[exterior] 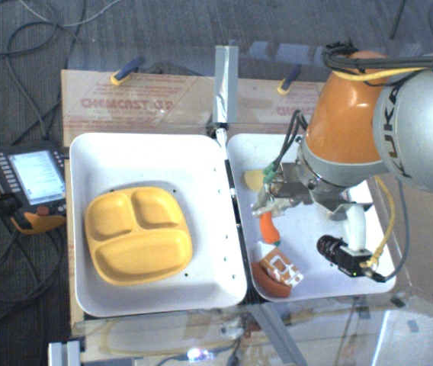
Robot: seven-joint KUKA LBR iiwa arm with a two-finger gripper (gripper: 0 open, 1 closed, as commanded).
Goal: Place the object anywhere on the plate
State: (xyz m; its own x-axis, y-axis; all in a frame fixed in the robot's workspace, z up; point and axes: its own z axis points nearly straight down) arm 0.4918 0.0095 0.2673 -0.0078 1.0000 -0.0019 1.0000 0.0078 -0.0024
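Arm: grey with an orange band (354,120), reaching in from the view's right and bent down over the right-hand bin.
Gripper (274,199): low over the left part of the right-hand bin, near the wall it shares with the other bin.
Grip: whether it is spread or pressed together cannot be told, because the wrist covers it from above; nothing can be seen held in it.
Carrot (269,231): a small orange piece lying on the floor of the right-hand bin, with its upper end just under the gripper; I cannot tell whether the two touch.
Plate (139,235): yellow, with three compartments, lying flat in the left-hand bin toward its near-left part; nothing lies on it.
Left-hand bin (148,158): shallow and white, holding the plate.
Right-hand bin (315,280): shallow and white, set right against the left-hand bin.
Pale yellow piece (254,178): rounded, on the right-hand bin's floor beyond the gripper, close to the shared wall.
Brown packet (276,274): reddish brown with a white patterned patch, in the near-left corner of the right-hand bin, just on the near side of the carrot.
Bench (140,101): a pale brown board with faded red lettering shows beyond the bins.
Handheld controller (26,178): to the left of the bench, with its screen lit.
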